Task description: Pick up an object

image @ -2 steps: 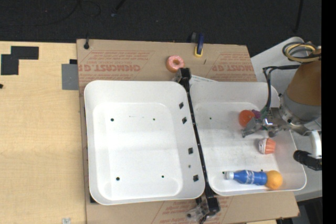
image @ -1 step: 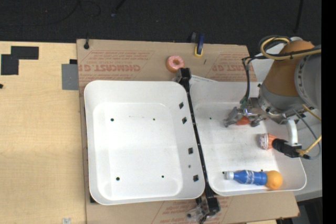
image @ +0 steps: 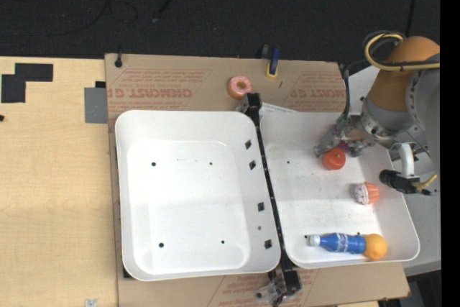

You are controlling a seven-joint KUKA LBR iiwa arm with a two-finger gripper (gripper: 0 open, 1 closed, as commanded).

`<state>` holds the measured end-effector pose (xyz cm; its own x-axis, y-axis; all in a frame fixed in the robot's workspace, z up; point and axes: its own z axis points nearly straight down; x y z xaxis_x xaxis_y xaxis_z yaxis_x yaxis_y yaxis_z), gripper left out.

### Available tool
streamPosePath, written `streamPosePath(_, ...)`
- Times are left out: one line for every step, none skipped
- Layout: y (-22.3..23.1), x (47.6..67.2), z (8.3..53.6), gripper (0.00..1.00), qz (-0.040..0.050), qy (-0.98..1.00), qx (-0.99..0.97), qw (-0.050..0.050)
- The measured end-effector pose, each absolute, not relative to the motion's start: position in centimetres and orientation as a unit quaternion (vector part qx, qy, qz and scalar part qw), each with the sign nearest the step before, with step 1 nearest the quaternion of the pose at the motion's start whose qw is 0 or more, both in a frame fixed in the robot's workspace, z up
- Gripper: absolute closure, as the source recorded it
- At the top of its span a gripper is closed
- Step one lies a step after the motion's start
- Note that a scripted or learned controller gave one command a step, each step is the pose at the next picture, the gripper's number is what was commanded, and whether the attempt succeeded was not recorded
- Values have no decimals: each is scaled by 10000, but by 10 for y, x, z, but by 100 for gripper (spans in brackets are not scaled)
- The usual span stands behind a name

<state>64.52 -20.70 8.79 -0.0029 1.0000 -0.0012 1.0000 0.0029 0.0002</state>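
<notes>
- Orange is seen three times in the right bin (image: 302,255): a small orange-red ball (image: 333,159) in the upper part, an orange ball (image: 376,246) near the lower edge, and an orange tip on a small pale cup-like piece (image: 366,193) between them.
- A blue bottle (image: 342,243) is laid on its side along the lower edge, with the orange ball touching its right end.
- The gripper (image: 343,142) is lowered into the upper right part of that bin, just above and beside the orange-red ball; whether contact is made cannot be told.
- Whether the gripper is released or clenched cannot be told, since its lower end is seen as a dark tangle against the bin floor.
- Nothing is seen lifted: every object appears to lie on the bin floor, so the pick is judged not yet done.
- The orange-red ball is judged the likely target, being nearest the tool; closing on it and raising it would be left to do.
- A pink ring (image: 239,87) is set on the cardboard beyond the bins, well apart from the arm.
- White bare floor is shown in the left bin (image: 136,154), marked by a few dark dots.
</notes>
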Motion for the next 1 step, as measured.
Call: streamPosePath(-212, 644, 88, 0, -5, 7077, 7065, 1)
